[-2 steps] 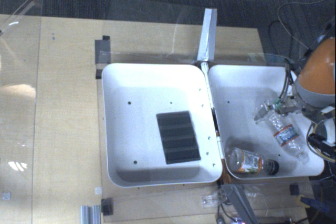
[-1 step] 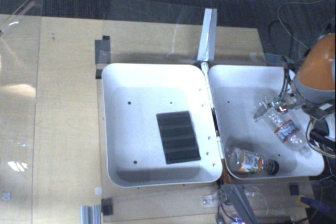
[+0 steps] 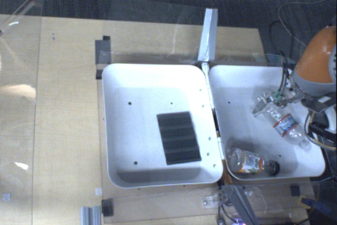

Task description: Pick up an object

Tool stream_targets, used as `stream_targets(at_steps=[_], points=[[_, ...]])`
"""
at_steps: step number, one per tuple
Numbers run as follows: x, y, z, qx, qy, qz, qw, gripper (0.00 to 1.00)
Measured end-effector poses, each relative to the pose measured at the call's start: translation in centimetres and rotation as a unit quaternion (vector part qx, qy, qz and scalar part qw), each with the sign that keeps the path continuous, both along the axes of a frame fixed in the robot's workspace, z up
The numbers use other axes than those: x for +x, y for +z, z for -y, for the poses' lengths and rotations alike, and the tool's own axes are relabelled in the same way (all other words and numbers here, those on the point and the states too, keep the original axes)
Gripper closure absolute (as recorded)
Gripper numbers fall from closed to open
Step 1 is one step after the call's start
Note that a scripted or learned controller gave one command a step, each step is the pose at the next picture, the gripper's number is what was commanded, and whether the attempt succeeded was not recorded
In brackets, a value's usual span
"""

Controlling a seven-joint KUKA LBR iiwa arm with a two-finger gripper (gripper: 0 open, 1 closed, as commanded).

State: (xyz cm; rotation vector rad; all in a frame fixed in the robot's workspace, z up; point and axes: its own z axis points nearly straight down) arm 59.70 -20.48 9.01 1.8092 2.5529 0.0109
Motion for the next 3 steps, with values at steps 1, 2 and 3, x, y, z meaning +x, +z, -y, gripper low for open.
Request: stream_targets(at_steps=[1,2,3], points=[[0.7,0.0,0.0,-0.0002,0.015,-0.001,0.9999,0.00],[1.0,1.3,-0.1,-0.0004,0.016,0.004,0.9999,1.00],[2.1,10.5,-4.7,-0.0002,0.056,-0.002,0.9984,1.00]])
